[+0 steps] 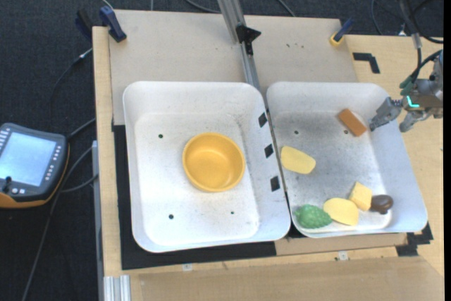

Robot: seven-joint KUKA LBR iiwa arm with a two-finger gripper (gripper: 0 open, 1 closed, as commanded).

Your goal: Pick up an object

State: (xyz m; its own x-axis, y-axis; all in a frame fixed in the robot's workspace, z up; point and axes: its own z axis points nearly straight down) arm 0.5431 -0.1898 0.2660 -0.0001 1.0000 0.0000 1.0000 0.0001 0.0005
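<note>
In the camera view, the end effector [396, 114] hangs over the right rim of the right bin [405, 151], its two fingers spread with nothing between them, so the pick is not yet made. The nearest candidate, an orange block [351, 121], lies on that bin's upper slope, just beside the end effector. Its long axis runs diagonally, from upper left to lower right. Grasping and lifting remain.

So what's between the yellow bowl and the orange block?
In the camera view, the rims where the two white bins meet lie between the yellow bowl and the orange block. A pale yellow piece sits just below that line.
</note>
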